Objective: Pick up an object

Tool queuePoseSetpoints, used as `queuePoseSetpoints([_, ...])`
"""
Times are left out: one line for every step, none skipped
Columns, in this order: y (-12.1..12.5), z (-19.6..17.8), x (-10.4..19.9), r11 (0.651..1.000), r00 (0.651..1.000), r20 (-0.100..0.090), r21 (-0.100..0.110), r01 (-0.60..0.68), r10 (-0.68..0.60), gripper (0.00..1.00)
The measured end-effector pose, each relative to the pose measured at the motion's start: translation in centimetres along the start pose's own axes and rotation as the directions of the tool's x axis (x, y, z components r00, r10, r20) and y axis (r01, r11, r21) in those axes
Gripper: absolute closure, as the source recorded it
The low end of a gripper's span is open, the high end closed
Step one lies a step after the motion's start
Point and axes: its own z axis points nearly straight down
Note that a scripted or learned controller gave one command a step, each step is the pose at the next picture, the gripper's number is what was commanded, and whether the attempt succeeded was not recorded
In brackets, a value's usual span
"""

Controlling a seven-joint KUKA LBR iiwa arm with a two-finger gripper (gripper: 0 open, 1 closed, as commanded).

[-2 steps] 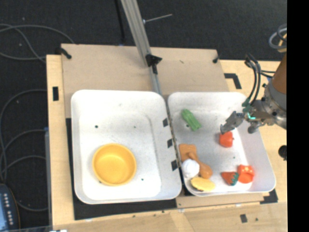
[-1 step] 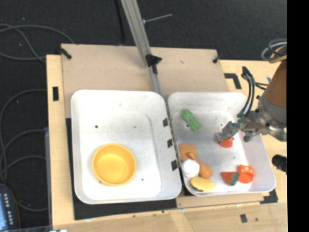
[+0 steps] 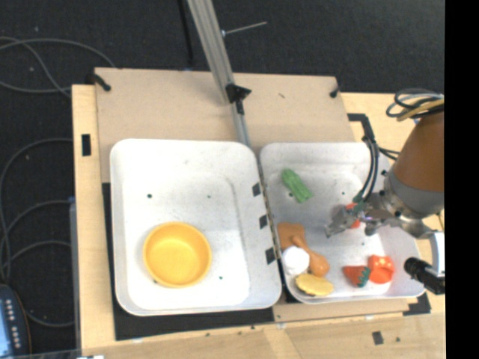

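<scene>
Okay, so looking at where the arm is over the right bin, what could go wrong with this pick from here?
1. The end effector hangs over bare bin floor, with the green object and the red tomato-like object both apart from it, so a straight descent may grab nothing.
2. The white ball, orange pieces and yellow object crowd the right bin's front-left corner; reaching there may push neighbours or catch the bin wall.

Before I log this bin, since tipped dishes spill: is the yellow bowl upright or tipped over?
Upright. The yellow bowl sits in the left bin with its round opening facing up, showing the rim and inside.
</scene>
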Motion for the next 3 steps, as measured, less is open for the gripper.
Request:
queuePoseSetpoints([-0.8, 5.2, 0.6, 1.0, 1.0, 0.0, 0.0, 0.0, 0.0, 0.0])
queuePoseSetpoints([-0.5, 3.9, 0.5, 1.0, 1.0, 0.0, -0.01, -0.006, 0.006, 1.0])
queuePoseSetpoints([0.1, -2.0, 1.2, 1.0, 1.0, 0.002, -0.014, 0.005, -0.005, 1.0])
